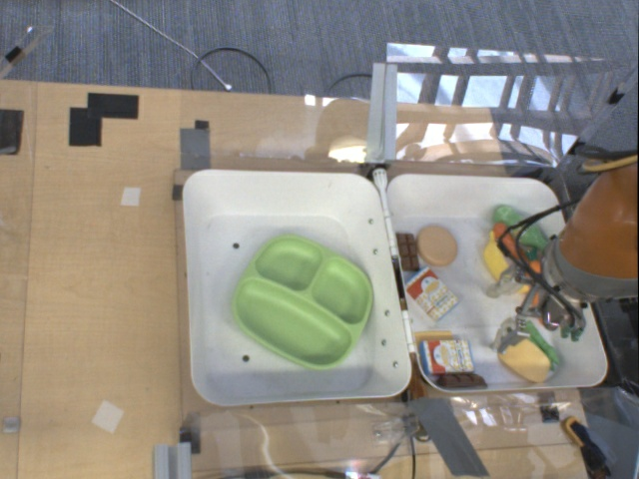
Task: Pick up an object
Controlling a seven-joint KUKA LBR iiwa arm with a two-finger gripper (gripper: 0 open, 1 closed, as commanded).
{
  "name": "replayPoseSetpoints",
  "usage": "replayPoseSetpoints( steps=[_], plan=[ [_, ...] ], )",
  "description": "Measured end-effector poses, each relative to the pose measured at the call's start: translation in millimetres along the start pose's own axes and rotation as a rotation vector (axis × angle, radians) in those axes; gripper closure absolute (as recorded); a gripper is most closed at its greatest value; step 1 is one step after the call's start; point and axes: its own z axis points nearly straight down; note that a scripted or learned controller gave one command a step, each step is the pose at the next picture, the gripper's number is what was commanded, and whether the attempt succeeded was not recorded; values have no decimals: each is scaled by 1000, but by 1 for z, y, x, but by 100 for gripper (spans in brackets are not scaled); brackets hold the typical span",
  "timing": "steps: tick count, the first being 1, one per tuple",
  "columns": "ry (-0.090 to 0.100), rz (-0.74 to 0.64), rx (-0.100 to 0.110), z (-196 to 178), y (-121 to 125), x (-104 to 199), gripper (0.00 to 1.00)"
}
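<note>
Low in the picture, closest to the viewer, the front rim of the right bin (pixel 519 384) runs along the edge of the wooden surface (pixel 90 297), and just inside that rim sit a small printed carton (pixel 446 352) with a brown chocolate bar (pixel 461 378) beside it, and a yellow wedge like a piece of cheese (pixel 526 360) in the near right corner. Directly over that wedge hangs the tool (pixel 529 319), reaching in from the right on a grey arm with an orange band (pixel 604 233); cables and metal parts crowd its tip, so I cannot tell how its tips stand or whether anything sits between them. Judging from the pose, the step in hand is a descent onto the yellow wedge, the likeliest object to pick up. Doing it well would mean coming straight down, centred on the wedge, keeping away from the bin's wall just beside it, and closing only once the tips straddle the piece. Farther back in the same bin lie a second printed carton (pixel 431 294), a round tan disc like a biscuit (pixel 436 245), a dark bar (pixel 406 251) against the dividing wall, and a cluster of yellow and green toy food (pixel 502 239) partly hidden by cables. The left bin (pixel 215 218) holds one thing, a light green plate with three compartments (pixel 303 300), lying flat near its middle, well apart from the tool.
</note>
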Motion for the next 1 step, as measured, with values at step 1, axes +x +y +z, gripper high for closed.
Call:
replayPoseSetpoints(
  steps=[1],
  plan=[
    [3, 273, -3, 3, 38, -81, 0]
  ],
)
